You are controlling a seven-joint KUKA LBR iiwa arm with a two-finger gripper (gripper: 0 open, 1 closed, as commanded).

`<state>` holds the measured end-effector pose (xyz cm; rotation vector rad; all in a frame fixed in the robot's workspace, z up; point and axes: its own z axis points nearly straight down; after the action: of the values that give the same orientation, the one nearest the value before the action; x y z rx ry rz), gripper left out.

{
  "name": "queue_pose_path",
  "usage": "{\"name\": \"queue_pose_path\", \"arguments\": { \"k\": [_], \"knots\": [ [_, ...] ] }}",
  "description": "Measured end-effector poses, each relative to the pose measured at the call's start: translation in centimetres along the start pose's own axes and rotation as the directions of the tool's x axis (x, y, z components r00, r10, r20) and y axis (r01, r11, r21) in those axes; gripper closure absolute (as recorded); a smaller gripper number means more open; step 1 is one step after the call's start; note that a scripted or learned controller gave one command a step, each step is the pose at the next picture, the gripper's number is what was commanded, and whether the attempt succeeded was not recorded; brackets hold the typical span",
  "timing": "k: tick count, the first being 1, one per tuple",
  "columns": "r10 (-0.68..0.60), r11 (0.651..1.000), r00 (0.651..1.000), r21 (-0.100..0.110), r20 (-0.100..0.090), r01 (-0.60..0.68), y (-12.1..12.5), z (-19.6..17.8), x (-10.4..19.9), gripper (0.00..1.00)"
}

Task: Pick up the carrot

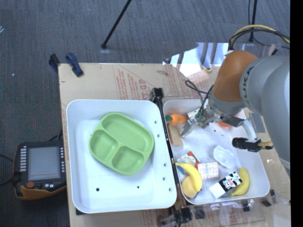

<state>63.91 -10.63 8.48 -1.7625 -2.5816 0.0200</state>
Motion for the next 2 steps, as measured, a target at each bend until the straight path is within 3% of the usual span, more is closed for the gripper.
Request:
{"name": "queue_pose_path", "arguments": {
  "k": [1, 2],
  "knots": [
    [0.267, 0.963, 0.964, -0.018, 0.0, -0.267, 0.67, -0.25, 0.53, 0.0],
    [0.604, 0.797, 0.797, -0.015, -0.006, -0.604, 0.89, -0.23, 1.1, 0.0]
  ]
}}
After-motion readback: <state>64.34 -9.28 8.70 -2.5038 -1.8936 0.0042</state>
